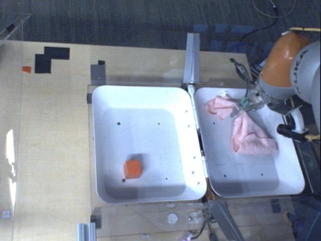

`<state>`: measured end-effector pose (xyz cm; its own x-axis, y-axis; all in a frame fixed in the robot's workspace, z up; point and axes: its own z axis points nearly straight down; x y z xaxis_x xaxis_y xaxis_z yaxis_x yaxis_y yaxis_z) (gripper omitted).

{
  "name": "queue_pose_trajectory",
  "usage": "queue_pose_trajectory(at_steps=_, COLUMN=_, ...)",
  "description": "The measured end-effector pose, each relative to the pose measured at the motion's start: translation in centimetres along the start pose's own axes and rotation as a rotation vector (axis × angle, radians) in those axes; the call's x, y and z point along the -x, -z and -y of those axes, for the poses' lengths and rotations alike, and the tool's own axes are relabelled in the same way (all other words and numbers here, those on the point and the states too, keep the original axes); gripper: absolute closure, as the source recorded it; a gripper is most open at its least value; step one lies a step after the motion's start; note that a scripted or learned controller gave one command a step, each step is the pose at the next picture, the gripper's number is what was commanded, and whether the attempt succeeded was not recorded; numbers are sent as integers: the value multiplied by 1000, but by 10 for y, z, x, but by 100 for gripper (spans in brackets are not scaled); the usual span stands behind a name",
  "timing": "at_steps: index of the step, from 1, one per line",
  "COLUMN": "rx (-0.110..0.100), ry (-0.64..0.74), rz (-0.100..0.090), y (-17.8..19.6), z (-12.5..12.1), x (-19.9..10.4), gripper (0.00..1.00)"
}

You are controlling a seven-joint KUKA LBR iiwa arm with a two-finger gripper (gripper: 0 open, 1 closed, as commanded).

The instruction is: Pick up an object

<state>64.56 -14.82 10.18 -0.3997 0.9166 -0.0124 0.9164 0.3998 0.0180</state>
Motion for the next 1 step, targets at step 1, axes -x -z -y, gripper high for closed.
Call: queue_pose_trajectory(at_steps=1, rx=-7, ry=54, rz=-7, y=94, z=-47, x=-39, gripper=100)
